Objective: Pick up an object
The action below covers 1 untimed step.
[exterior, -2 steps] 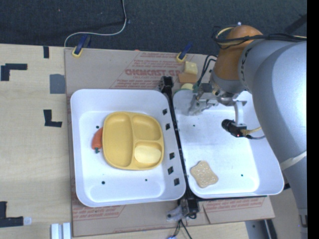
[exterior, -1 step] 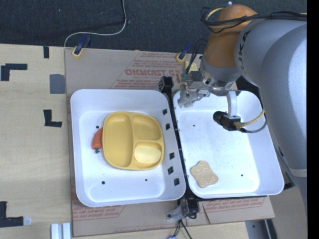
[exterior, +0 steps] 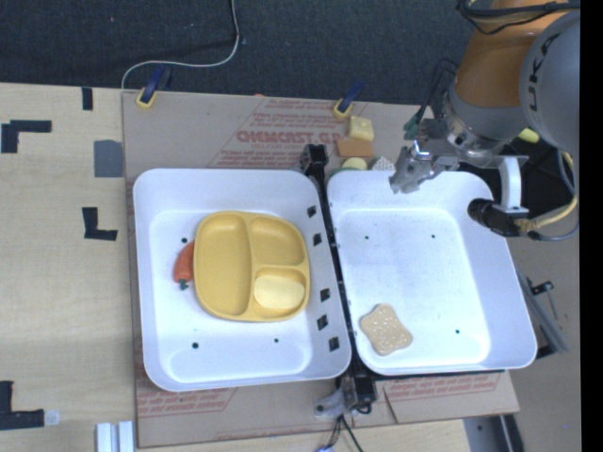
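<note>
Here, a speckled tan cracker lies flat.

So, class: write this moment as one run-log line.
gripper: over right bin far rim, holding nothing seen | cracker: right bin, near edge | yellow tray: left bin

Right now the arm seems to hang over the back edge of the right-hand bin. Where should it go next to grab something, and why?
Probably toward the near end of the right bin and down. The gripper hangs over that bin's far rim, with nothing under it, while the tan cracker-like piece lies alone near the front left corner, with bare floor around it. That looks like the easiest thing to reach.
</note>
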{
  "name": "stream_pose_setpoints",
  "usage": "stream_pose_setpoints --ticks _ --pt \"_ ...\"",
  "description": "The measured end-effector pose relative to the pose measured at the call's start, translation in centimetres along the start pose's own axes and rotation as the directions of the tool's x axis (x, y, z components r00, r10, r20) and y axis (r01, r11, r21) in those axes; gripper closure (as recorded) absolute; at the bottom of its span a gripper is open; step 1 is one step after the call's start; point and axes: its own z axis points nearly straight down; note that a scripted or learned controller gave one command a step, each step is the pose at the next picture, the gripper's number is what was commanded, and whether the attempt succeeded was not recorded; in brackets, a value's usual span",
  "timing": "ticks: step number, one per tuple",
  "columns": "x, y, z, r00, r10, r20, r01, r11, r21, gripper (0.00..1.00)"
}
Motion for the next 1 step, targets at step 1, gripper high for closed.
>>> stream_pose_setpoints --ticks 1 --pt "5.68 -1.69 3.47 1.0 -0.006 -0.002 0.006 1.0 0.007 1.0"
